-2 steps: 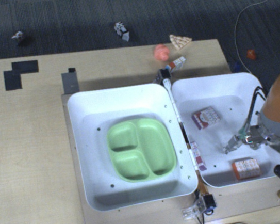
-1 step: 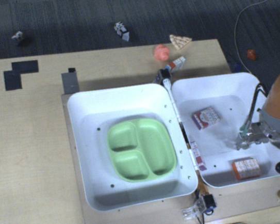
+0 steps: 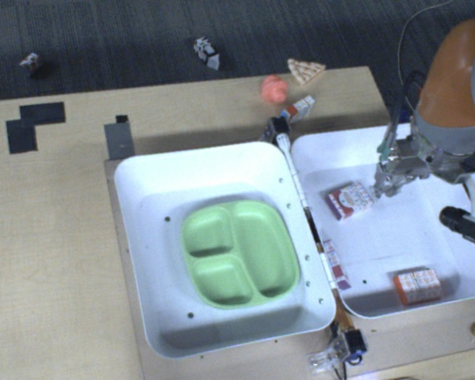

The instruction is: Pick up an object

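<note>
Red-and-white packet (image 3: pixel 347 200) lies in the right bin (image 3: pixel 464 284), just beside the gripper (image 3: pixel 387 182), so the approach step seems in hand; whether the jaws are spread cannot be told, and next they must close around it.

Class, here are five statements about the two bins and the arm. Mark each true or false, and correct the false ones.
1. The green divided tray lies in the left bin. True.
2. The red and white packet lies in the left bin. False: it lies in the right bin.
3. The gripper is over the right bin, beside the red and white packet. True.
4. The orange block lies near the front wall of the right bin. True.
5. The pink ball lies in the green divided tray. False: it lies on the bench behind the bins.
</note>
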Controlling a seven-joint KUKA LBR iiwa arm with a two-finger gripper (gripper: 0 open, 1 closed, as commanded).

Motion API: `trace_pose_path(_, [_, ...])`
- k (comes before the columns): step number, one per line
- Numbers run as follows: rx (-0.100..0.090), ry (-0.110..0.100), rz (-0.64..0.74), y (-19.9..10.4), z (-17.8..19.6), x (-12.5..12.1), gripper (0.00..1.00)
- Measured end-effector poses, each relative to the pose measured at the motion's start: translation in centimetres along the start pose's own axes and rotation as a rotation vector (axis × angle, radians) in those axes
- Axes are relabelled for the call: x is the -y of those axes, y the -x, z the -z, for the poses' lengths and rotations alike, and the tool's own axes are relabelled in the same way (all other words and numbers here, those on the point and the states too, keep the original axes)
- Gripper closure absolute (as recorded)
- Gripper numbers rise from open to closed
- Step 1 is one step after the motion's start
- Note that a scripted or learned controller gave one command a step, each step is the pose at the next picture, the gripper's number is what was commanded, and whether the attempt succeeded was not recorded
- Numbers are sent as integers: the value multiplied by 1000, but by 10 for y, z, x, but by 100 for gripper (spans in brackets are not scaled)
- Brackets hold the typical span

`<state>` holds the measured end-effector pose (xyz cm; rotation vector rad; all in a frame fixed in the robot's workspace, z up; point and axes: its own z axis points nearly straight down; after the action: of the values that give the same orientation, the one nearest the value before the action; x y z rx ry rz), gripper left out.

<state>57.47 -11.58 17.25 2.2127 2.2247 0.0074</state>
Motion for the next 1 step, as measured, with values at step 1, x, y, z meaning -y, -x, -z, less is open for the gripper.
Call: trace_pose_path(1, [1, -1, 0, 25, 18, -74, 100])
